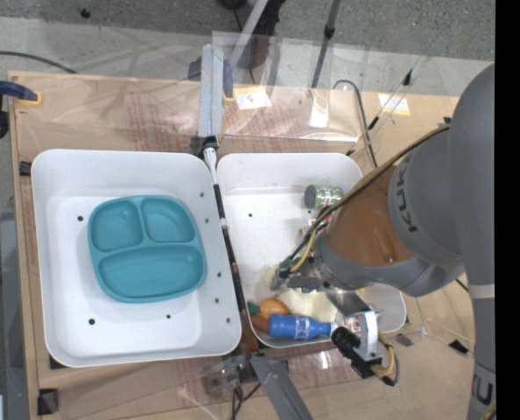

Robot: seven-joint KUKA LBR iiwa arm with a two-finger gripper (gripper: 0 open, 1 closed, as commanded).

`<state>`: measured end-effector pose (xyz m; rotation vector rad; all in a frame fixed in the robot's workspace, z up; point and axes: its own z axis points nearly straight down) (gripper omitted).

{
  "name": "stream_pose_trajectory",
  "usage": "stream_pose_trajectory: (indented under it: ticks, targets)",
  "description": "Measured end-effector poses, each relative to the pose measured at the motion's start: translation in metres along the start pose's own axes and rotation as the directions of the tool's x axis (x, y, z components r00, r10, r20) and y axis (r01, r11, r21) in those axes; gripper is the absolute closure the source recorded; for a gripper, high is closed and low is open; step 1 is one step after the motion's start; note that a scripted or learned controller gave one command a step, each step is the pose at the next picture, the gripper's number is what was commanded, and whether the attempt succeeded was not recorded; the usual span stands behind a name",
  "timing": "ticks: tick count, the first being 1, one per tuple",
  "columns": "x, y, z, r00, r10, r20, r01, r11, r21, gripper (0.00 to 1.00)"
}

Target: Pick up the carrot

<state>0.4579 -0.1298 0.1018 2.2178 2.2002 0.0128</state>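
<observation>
Toward the lower centre of the frame, you are looking at the near end of the right bin [242, 169], where the loose items are crowding together. The carrot [272, 306], as far as you can judge, is the small orange piece lying close to the bin's left wall and front rim; only part of it is showing, so its long axis is not readable. A blue bottle [299, 326] is lying just below and to the right of it, long axis running left to right, and something pale yellow [308, 303] is sitting just right of the carrot, partly under the arm.

The arm [374, 234] is reaching in from the right and is covering the middle of that bin. The gripper [295, 274] is appearing as a dark mass with cables just above and to the right of the carrot; you cannot tell how it is set or whether it is carrying anything.

The coming move is turning on a short travel down and to the left. Expect tight room: the wall and rim are bounding the carrot on two sides, with the bottle and yellow item crowding the rest. A small can [323, 196] is lying well apart, higher in the bin. The left bin [50, 173], holding a teal divided plate [146, 247], is offering open space.
</observation>
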Motion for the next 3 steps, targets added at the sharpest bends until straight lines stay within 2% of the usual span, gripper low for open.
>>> stream_pose_trajectory:
  ticks: [1,2,3]
  targets:
    - [0.000,0.000,0.000,1.000,-0.002,0.000,0.002,1.000,0.000,0.00]
    - [0.005,-0.004,0.012,0.971,-0.241,-0.005,0.241,0.971,0.010,0.00]
    - [0.004,-0.003,0.011,0.997,-0.073,-0.005,0.073,0.997,0.005,0.00]
